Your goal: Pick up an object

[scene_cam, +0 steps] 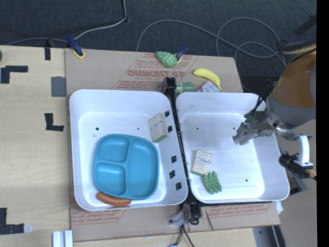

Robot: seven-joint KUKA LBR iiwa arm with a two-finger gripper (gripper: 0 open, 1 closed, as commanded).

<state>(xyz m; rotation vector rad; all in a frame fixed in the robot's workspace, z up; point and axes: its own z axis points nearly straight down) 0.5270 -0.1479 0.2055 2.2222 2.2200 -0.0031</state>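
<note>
I see: tray (126,166) blue; sausage (113,199) orange; banana (207,76) yellow; bins (82,138) white; packets (201,161) checkered

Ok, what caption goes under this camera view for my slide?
Gripper over the right bin; blue plate in the left bin.
</note>
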